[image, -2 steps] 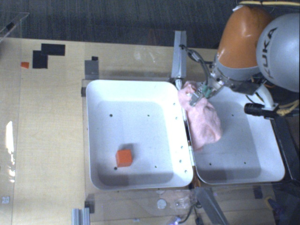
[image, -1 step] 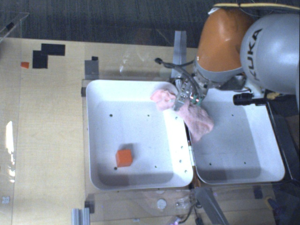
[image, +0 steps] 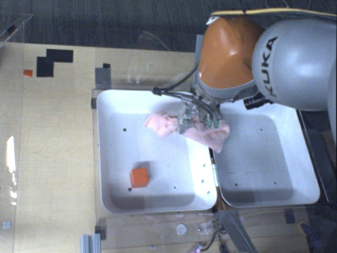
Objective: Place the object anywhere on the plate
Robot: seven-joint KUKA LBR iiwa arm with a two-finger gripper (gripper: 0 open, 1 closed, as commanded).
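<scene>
A small orange-red cube (image: pixel 139 177) lies on the floor of the left bin (image: pixel 113 146), toward its front left. A pale pink, crumpled-looking plate (image: pixel 162 124) lies at the back right of that bin and reaches over the divider into the right bin (image: pixel 274 162). My gripper (image: pixel 196 118) hangs straight over the middle of the pink plate, with the orange wrist band and grey arm covering it from above. The gripper stands well apart from the cube, up and to its right. Part of the pink plate is hidden beneath the gripper.
The two white bins meet along a raised rim (image: pixel 213 167). The big grey arm body (image: pixel 295 62) overhangs the back of the right bin. Black blocks (image: pixel 52 61) and a small orange marker (image: pixel 28 73) lie on the bench at the far left.
</scene>
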